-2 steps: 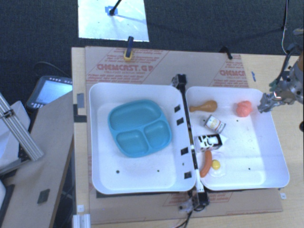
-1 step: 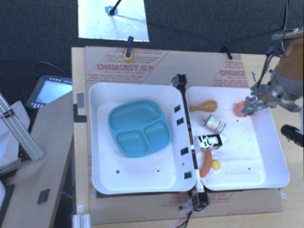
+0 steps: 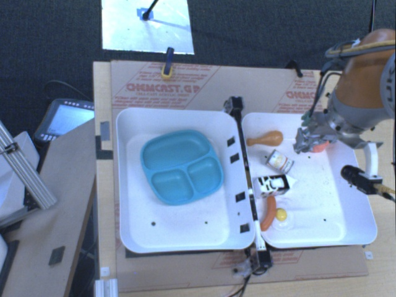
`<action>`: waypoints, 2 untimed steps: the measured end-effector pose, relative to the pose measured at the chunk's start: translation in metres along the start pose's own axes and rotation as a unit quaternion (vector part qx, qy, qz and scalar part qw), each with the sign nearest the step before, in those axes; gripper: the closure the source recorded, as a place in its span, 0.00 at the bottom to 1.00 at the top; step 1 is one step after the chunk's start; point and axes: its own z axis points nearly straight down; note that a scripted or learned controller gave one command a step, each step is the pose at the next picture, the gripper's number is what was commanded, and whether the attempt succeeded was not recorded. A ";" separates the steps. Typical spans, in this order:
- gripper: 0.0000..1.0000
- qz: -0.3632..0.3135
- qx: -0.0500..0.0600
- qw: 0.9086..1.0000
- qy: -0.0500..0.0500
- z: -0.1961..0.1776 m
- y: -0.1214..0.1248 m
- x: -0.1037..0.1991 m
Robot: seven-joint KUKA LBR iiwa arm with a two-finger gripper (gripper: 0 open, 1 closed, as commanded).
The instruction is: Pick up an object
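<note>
The gripper (image 3: 307, 138) hangs over a red object (image 3: 320, 145) beyond the can (image 3: 279, 161), probably targeting it; I cannot tell its jaw state.

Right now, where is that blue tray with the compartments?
The blue tray lies in the left white bin, about in its middle, across the black divider from the right bin holding the small items.

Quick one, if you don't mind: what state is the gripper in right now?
Gripper: low in the right bin, over a red object; open or shut cannot be told.
</note>
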 end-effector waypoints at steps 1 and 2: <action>1.00 0.000 0.001 1.000 0.000 0.009 -0.007 0.054; 1.00 -0.001 -0.001 1.000 0.000 -0.004 -0.011 0.106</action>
